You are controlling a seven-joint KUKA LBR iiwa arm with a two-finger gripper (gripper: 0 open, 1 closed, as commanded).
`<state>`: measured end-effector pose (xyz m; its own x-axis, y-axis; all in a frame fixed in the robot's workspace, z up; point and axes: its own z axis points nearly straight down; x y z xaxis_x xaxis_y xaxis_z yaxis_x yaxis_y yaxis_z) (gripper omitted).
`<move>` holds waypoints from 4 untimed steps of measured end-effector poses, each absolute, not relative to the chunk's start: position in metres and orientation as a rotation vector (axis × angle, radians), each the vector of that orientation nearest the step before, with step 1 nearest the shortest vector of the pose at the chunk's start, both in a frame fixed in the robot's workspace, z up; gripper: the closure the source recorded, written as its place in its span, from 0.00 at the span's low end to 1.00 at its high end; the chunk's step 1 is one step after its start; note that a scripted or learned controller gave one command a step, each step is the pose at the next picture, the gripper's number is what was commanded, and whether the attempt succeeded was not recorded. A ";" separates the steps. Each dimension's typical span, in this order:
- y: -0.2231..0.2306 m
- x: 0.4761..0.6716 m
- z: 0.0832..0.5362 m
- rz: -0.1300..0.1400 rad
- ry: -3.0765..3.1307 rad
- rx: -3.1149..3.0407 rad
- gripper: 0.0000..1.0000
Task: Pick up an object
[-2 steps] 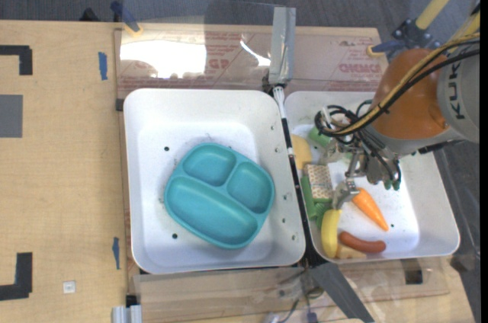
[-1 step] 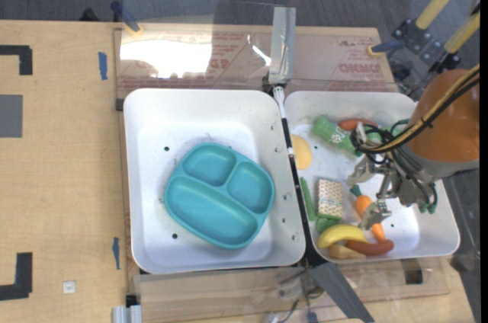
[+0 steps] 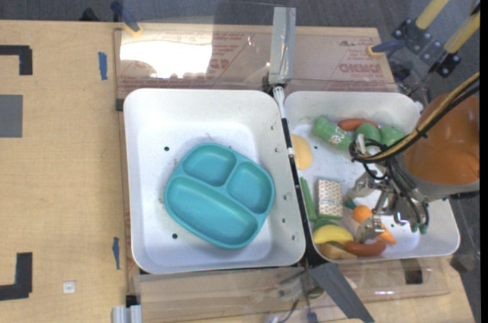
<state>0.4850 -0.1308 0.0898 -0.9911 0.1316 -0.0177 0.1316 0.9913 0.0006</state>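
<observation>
White plastic makes up the two bins you see side by side on the wooden surface [image 3: 53, 184]. The left bin [image 3: 145, 123] holds one thing: a teal divided plate [image 3: 219, 194] with three compartments, lying flat near the bin's middle. The right bin [image 3: 438, 234] holds a scatter of toy food. Count one pale yellow piece [image 3: 303, 152] at its left wall, one green can-shaped piece [image 3: 330, 131] toward the far side, one red-orange piece [image 3: 352, 123] just beyond it, more green pieces [image 3: 381, 135] clustered to the right of that, one thin green strip [image 3: 306, 198] along the left wall, one patterned packet [image 3: 329, 197] near the centre, one yellow banana [image 3: 333, 235] at the near edge and one red piece [image 3: 364, 248] touching it.

The gripper [image 3: 381, 213] hangs low over the near right part of the right bin, below the arm's orange band [image 3: 446, 150]. A small orange ball [image 3: 362, 214] sits just at its left side. You cannot tell how its fingers stand, nor whether anything is between them.
</observation>
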 end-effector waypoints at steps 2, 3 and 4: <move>-0.149 0.513 0.090 -0.006 3.125 -0.166 0.00; -0.123 0.604 0.110 0.000 3.122 -0.235 0.00; -0.167 0.545 0.090 -0.006 3.121 -0.221 0.00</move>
